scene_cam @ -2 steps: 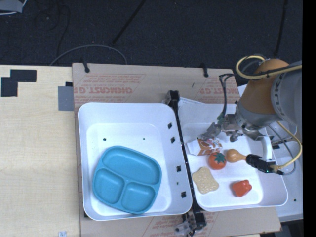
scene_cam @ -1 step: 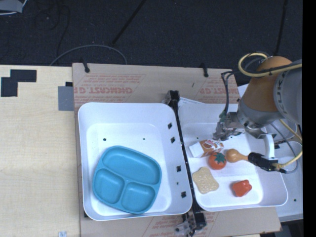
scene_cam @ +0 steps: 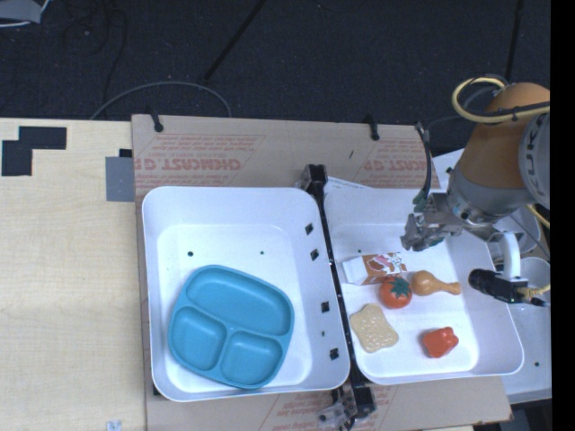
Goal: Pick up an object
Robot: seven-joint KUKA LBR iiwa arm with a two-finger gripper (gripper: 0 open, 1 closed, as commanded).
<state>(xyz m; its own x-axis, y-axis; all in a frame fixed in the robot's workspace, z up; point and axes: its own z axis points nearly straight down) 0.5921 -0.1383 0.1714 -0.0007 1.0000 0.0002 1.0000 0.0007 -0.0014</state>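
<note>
Camera view: 2 bins (scene_cam: 162, 214), 1 blue tray (scene_cam: 232, 327), 5 small items, 1 pincer (scene_cam: 419, 233).

I see two shallow white bins side by side on the surface (scene_cam: 63, 268). The left bin (scene_cam: 180, 212) holds a blue divided plate (scene_cam: 232, 327), lying flat toward its lower part. The right bin (scene_cam: 494, 348) holds a cluster near its middle: a small white packet with red print (scene_cam: 377, 266), a toy tomato (scene_cam: 395, 292) just below it, a tan toy drumstick (scene_cam: 434, 285) beside the tomato to the right, a beige toy bread slice (scene_cam: 374, 327) lower left, and a red toy pepper (scene_cam: 438, 341) lower right. The arm (scene_cam: 503, 155) comes in from the frame's right, and the tool (scene_cam: 420, 230) hangs over the right bin's upper part, just above and right of the packet. I can't tell how its fingers stand.
</note>
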